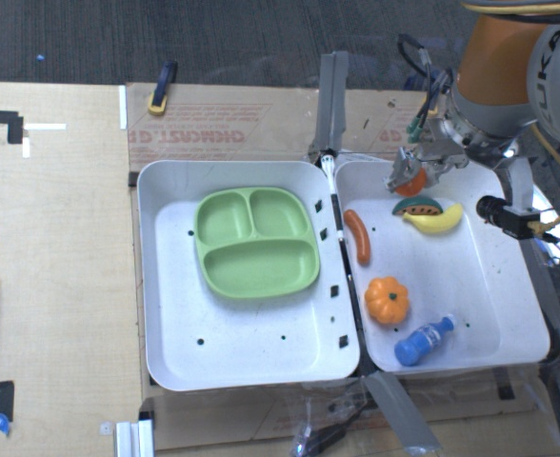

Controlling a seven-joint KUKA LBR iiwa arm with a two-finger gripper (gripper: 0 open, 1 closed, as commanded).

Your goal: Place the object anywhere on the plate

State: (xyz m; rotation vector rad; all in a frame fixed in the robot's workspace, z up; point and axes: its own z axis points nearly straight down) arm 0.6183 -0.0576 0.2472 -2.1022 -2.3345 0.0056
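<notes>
Four toys lie in our right-hand bin (509,341), and we judge the hard, light, slightly slick banana (433,217) at upper right, just below our end effector (409,177) whose grip state we cannot tell, best pinched across its middle for the green plate (257,272).

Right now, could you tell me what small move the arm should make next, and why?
Probably lower the gripper slightly onto the yellow toy lying just below it in the right bin. Nothing appears held yet, and the green plate sits bare in the left bin.
</notes>
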